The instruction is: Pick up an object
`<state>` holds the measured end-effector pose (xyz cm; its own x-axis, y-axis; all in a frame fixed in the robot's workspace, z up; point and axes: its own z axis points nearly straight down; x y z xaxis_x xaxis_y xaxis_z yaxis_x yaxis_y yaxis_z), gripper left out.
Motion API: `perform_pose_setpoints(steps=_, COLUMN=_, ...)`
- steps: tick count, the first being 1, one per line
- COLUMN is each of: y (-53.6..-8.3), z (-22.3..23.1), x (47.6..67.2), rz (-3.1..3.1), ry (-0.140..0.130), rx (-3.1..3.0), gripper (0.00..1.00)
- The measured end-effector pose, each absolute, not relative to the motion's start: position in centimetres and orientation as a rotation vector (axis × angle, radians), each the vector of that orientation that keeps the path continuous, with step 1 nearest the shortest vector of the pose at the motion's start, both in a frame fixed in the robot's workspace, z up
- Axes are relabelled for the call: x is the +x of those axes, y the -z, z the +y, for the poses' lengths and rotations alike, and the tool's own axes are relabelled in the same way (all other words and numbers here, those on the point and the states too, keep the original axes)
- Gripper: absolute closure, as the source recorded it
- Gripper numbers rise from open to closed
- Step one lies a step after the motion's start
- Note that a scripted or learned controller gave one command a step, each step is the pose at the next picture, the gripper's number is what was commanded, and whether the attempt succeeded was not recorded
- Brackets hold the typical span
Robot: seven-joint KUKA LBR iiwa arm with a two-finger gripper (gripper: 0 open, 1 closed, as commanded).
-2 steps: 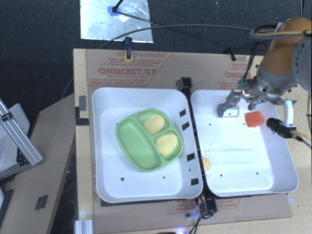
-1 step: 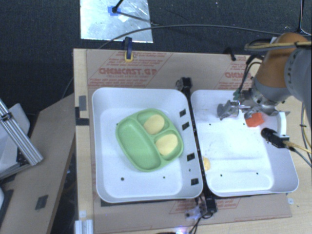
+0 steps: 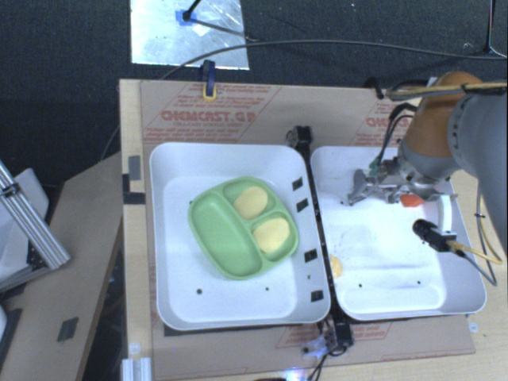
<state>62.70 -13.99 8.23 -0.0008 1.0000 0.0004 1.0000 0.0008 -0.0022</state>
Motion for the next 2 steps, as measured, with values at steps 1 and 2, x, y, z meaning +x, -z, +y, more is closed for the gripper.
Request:
perform_pose_setpoints(steps=1, y=-9.6, z=-14.0, x=62.9, rz=-2.225, ry=0.004, rx=-2.224, gripper=1.0)
perform_pose_setpoints(steps=2, y=-14.2, z=-13.5, x=62.6, rz=-2.229, ry=0.005, rx=-2.22, gripper=1.0)
